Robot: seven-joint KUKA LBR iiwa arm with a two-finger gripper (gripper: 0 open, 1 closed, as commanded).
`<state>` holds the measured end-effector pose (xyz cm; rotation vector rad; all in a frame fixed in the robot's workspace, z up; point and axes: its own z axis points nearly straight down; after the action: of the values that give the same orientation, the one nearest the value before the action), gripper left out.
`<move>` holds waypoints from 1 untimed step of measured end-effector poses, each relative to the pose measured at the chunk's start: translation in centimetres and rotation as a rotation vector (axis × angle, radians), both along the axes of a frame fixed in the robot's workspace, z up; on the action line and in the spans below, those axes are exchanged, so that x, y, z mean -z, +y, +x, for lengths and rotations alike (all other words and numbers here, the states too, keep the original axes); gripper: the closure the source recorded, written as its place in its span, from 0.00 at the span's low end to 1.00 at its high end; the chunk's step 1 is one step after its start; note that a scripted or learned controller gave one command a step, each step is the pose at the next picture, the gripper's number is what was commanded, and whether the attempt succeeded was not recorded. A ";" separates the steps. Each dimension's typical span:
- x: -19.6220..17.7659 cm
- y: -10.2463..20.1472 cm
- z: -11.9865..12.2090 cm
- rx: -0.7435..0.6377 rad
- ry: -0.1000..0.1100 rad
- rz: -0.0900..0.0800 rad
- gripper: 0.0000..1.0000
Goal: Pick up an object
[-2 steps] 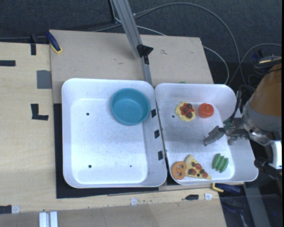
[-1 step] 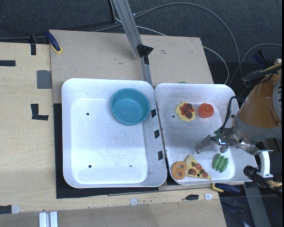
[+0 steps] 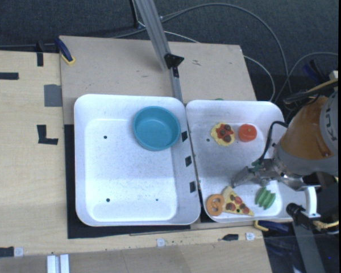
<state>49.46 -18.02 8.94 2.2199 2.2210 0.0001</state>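
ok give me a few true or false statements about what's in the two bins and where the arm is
1. The blue bowl sits in the left bin. True.
2. The pizza slice lies at the far edge of the right bin. False: it lies at the near edge, beside the round orange toy.
3. The end effector is over the right bin. True.
4. The green piece is in the left bin. False: it is in the right bin, near the pizza slice.
5. The red tomato lies next to the small round pizza. True.
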 end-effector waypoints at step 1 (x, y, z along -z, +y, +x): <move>-1.2 -0.1 0.1 0.000 -0.003 -0.001 1.00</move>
<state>49.54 -18.08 10.12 2.2184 2.2185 0.0022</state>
